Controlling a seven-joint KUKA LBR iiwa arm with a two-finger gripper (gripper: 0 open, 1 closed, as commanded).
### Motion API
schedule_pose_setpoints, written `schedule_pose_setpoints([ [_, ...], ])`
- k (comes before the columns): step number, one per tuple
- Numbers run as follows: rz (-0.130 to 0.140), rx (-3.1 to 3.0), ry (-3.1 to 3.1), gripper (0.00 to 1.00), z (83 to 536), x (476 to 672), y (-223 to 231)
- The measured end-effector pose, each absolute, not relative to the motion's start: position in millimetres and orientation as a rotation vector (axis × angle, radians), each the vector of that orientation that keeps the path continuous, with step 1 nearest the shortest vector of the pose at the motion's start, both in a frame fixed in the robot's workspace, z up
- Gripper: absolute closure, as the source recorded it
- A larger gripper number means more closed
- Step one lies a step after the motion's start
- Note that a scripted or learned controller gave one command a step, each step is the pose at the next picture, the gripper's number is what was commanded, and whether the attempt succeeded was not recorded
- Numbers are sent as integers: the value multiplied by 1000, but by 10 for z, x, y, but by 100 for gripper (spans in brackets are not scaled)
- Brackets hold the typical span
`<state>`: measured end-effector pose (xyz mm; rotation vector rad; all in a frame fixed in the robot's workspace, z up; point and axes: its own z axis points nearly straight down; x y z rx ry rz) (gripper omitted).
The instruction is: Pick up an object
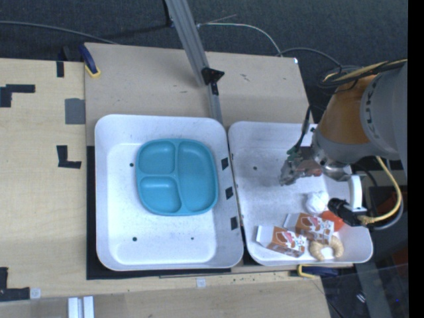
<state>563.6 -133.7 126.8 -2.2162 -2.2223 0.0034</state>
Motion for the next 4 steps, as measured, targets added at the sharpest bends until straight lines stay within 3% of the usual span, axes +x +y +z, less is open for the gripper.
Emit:
schedule_pose_setpoints([
  [2,-5,-2222,-2228,100,2500,5704,-1270],
  [3,0,-2220,-2223,100,2609,5708,-1266],
  [4,1,-2213,-2227,100,2453,5882,-713],
])
